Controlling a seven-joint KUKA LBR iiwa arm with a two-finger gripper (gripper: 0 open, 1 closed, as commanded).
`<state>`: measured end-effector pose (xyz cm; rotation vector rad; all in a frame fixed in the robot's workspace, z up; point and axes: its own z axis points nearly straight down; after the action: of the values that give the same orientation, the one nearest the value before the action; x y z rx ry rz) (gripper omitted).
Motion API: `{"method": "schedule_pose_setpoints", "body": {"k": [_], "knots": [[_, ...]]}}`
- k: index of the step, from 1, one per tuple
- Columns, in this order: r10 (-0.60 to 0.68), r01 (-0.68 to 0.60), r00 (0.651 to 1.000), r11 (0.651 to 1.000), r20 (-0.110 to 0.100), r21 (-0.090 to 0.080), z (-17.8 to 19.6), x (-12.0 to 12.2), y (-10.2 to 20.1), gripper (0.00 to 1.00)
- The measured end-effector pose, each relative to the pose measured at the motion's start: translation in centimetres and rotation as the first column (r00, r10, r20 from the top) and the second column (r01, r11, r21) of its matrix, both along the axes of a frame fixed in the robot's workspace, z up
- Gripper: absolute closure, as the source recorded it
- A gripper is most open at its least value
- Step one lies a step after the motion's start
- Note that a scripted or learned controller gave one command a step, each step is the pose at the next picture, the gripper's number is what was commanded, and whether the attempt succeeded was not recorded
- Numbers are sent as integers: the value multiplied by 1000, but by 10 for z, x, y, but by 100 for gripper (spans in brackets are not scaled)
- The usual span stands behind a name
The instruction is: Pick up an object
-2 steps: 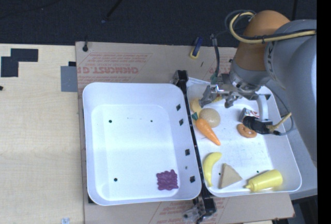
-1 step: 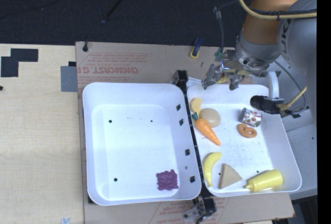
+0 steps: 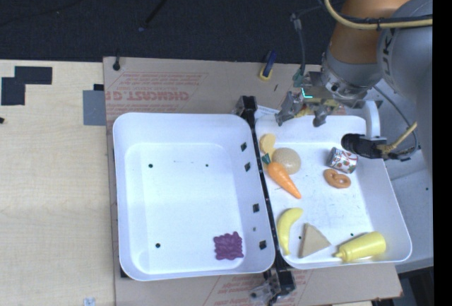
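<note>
Two white bins side by side: one object in the left, seven in the right, the arm above the right bin's far edge.

The left bin (image 3: 134,156), smooth moulded plastic with rounded corners, held a single knobbly purple grape cluster (image 3: 228,246) near its front right corner. The right bin (image 3: 385,188) held one pale yellow piece (image 3: 267,143), one beige rounded lump (image 3: 286,160), one tapered orange carrot (image 3: 284,180), one curved yellow banana (image 3: 287,225), one tan wedge (image 3: 311,241), one yellow squeeze bottle (image 3: 361,246) lying flat, and one brown ring-shaped doughnut (image 3: 337,179); a small patterned can (image 3: 342,159) lay beside it. The gripper (image 3: 305,112) hovered over the far rim with its fingers spread and nothing between them.
</note>
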<state>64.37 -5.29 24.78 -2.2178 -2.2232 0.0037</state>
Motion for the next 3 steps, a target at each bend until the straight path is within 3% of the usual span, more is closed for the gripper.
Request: {"method": "schedule_pose_setpoints", "body": {"k": [1, 3], "knots": [[6, -6, 1000, 1000, -5, 4, -53, -1, 93, 0], [4, -4, 1000, 1000, 15, 5, 186, 1, 199, 0]]}}
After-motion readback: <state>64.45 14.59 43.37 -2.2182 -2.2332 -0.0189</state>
